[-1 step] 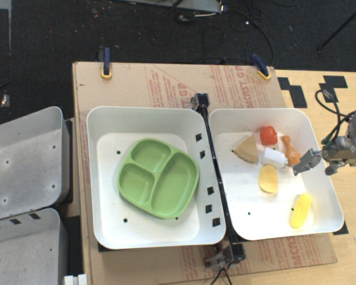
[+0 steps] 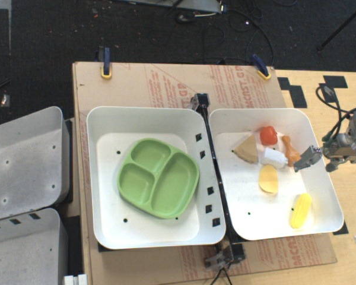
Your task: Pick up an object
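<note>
The right bin [image 2: 320, 129] holds several small objects. A tan wedge [image 2: 246, 150] lies at its upper middle, with a red piece [image 2: 268, 135] and a white piece [image 2: 273, 157] beside it. An orange stick [image 2: 289, 148] lies just right of those. Lower down sit a yellow oval [image 2: 269, 179] and a yellow corn-like piece [image 2: 301, 210]. My gripper [image 2: 307, 158] comes in over the bin's right rim, low and close to the orange stick's lower end. Nothing is seen held in it.
The left bin [image 2: 101, 159] bears a green divided plate [image 2: 159, 177]. A black divider [image 2: 209, 153] runs between the bins. Grey trays [image 2: 24, 153] lie off the bench to the left. Cables hang by the arm [image 2: 344, 142] at the right.
</note>
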